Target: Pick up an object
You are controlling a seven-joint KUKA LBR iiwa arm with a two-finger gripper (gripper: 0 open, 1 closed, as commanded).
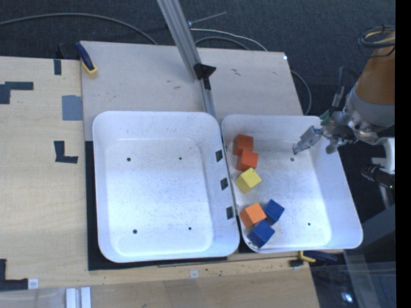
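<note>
End effector (314, 140) first: hovering over the right bin's (334, 236) upper right, nothing visibly clamped, fingers too blurred to call apart or together. Looks like the approach step, no pick made. Now left to right: left bin (103, 172); then, hugging the right bin's left wall, two orange cubes (244, 151), a yellow cube (248, 180), an orange cube (253, 213) touching two blue cubes (266, 222). Next move probably needs a swing leftward and a descent. Pale wooden tabletop (38, 165), dark carpet (289, 18) behind.

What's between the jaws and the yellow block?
In the camera view, only bare white bin floor separates the gripper from the yellow block.
</note>
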